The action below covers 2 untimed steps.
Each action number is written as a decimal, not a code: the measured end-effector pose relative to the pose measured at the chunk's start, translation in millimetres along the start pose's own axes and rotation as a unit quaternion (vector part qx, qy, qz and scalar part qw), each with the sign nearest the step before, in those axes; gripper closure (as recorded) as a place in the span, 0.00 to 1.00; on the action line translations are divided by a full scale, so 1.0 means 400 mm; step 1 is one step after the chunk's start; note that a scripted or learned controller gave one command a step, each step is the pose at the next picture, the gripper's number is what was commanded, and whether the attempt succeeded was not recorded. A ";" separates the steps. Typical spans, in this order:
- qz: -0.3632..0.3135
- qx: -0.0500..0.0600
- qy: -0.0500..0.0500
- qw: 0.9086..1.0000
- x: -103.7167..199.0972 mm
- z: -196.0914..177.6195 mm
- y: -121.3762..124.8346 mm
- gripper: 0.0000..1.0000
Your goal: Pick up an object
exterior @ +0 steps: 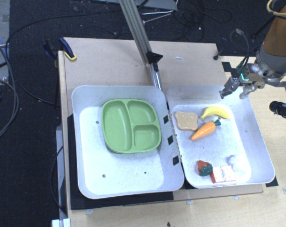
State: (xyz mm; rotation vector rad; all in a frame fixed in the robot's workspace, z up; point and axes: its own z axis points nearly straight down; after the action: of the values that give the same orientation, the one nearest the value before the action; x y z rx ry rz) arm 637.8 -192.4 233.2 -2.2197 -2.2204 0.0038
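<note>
While the grey arm with its orange band point(279, 37) is reaching in from the right, its two-finger gripper point(235, 91) is hanging over the far right corner of the right-hand shallow white bin point(256, 141). Its two dark fingers are standing apart, spread moderately wide, and nothing is sitting between them.

Just below and to the left of the gripper, a curved yellow toy banana point(215, 112) is lying on the floor of that bin, apart from the fingers. An orange toy carrot with a green top point(203, 130) is lying at a slant just beneath the banana, its green end nearly touching it. A tan slice of toy bread point(186, 121) is resting beside the carrot, near the bin's left wall. Toward the near edge of the same bin, a small red toy strawberry with a green cap point(204, 168) is sitting just beside a red and white little carton point(223, 174), and a small pale object point(231, 161), too faint to identify, is lying just above the carton.

In the left-hand shallow white bin point(86, 174), a light green plastic plate with three compartments point(132, 126) is lying flat, toward the bin's far side.
</note>
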 end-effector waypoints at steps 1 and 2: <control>0.000 -0.002 0.000 1.000 0.000 -0.005 0.002 0.00; 0.001 0.001 0.000 1.000 -0.022 0.130 -0.012 0.00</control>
State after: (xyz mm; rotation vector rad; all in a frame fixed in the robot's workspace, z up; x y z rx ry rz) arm 632.7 -201.1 181.0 -2.2216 -2.2174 0.0050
